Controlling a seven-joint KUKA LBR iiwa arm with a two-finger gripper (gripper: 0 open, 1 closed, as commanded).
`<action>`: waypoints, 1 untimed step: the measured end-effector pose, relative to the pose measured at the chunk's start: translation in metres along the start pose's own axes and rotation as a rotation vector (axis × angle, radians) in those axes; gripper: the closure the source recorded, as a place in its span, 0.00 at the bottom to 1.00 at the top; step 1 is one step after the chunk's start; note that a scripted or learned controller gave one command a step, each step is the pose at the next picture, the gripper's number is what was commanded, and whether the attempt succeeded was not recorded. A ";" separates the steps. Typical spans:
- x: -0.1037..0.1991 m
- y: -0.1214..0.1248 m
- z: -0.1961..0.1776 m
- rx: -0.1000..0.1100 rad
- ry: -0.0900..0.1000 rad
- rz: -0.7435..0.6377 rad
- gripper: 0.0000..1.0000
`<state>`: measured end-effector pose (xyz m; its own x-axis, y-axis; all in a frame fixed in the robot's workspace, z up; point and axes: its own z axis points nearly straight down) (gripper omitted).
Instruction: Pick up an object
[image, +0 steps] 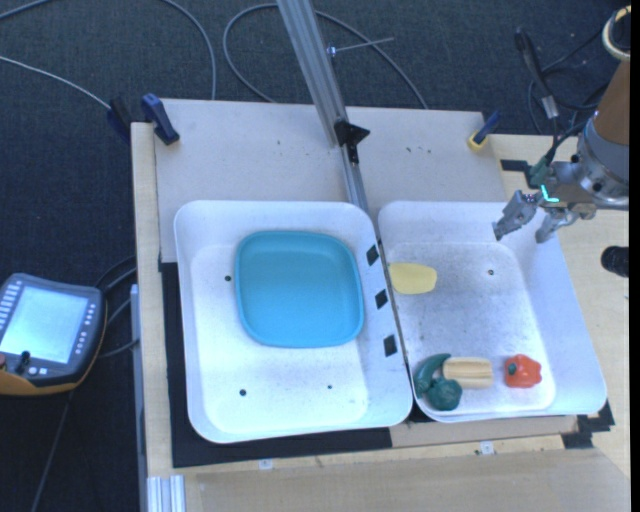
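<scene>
My gripper hangs open over the far right corner of the right bin, with nothing between its two fingers. A yellow flat piece lies against that bin's left wall. Along its near edge sit a dark green vegetable, a tan block and a red pepper-like toy. The gripper is well above and behind all of these. A turquoise square plate rests in the left bin.
A slanted metal post runs from the top down to the gap between the bins. Blue and yellow clamps hold the board's far corners. A teach pendant lies at the left, with cables on the dark floor.
</scene>
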<state>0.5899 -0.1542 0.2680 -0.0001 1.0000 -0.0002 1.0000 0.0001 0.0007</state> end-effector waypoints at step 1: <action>0.000 0.000 0.000 0.000 0.000 0.000 0.00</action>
<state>0.5899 -0.1542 0.2680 -0.0001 1.0000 -0.0001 1.0000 0.0001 0.0006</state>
